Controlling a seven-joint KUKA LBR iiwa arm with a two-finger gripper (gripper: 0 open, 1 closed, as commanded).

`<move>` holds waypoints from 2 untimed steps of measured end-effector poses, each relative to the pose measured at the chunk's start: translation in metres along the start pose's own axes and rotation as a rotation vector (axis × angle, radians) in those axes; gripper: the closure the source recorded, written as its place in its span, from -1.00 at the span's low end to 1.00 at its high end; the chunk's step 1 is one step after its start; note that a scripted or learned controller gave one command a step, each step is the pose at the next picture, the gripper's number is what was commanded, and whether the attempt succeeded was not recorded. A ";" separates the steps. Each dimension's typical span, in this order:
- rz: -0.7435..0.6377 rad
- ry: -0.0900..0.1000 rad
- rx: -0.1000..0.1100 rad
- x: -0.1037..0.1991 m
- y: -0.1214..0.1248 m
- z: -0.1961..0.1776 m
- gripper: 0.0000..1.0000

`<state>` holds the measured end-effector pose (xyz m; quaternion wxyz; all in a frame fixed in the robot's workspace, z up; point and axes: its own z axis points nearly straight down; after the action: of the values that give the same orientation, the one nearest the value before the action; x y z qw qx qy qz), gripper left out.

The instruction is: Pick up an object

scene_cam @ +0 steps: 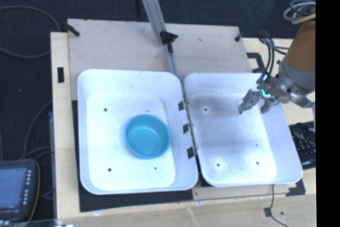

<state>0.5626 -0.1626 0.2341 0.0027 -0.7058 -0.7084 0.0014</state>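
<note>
End effector (256,103) over right bin (234,167), 1 o'clock area, fingers spread wide, nothing between them | blue bowl (147,136) in left bin (101,87), centre

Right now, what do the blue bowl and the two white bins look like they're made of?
Blue bowl: probably plastic, uniform matte colour, soft sheen. Left bin and right bin: likely moulded plastic, rounded corners, the right one's floor scuffed grey.
</note>
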 end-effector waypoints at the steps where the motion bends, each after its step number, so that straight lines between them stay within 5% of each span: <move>1: 0.000 -0.001 -0.007 0.000 0.001 -0.004 -1.00; 2: 0.005 -0.004 0.001 -0.006 -0.001 0.061 -1.00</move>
<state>0.5615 -0.1688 0.1735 0.0014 -0.7075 -0.7067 0.0031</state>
